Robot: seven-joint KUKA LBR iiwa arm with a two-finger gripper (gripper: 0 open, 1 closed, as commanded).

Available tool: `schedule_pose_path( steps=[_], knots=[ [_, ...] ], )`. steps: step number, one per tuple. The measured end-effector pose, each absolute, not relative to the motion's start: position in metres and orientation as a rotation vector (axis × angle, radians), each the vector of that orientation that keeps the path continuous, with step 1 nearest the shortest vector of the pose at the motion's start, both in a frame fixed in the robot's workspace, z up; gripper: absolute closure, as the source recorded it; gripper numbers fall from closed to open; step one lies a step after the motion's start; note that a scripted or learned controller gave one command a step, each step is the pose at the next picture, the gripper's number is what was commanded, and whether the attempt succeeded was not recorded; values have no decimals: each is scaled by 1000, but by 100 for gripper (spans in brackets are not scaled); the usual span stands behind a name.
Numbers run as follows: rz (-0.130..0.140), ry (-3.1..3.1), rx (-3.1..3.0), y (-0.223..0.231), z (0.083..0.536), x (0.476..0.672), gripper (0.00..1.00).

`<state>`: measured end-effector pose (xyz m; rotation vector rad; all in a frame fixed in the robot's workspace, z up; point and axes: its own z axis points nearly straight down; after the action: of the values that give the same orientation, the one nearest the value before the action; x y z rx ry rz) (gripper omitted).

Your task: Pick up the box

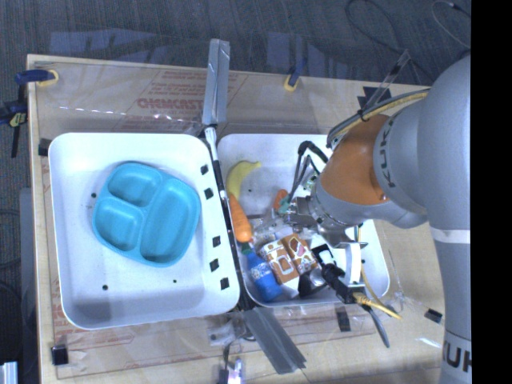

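Observation:
The box [286, 259], brown and orange with white patterns, lies in the right bin [272, 144] near its front wall, tilted among other items. My gripper [291, 229] is low in the same bin, right behind the box and close above its far edge. Clutter hides the contact, so I cannot tell whether it touches the box. The grey arm with its orange band [352, 174] comes in from the right and covers the bin's right half.
A yellow banana [242, 174] lies at the back of the right bin. An orange carrot [241, 221] and a blue bottle [261, 275] sit along its left wall beside the box. The left bin [64, 214] holds a blue divided plate [148, 212].

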<state>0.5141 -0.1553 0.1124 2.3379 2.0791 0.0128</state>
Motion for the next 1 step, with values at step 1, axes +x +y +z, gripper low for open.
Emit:
schedule_pose_path(
  steps=[1],
  knots=[
    [-3,2084,2354,-181,91,625,0]
  ],
)
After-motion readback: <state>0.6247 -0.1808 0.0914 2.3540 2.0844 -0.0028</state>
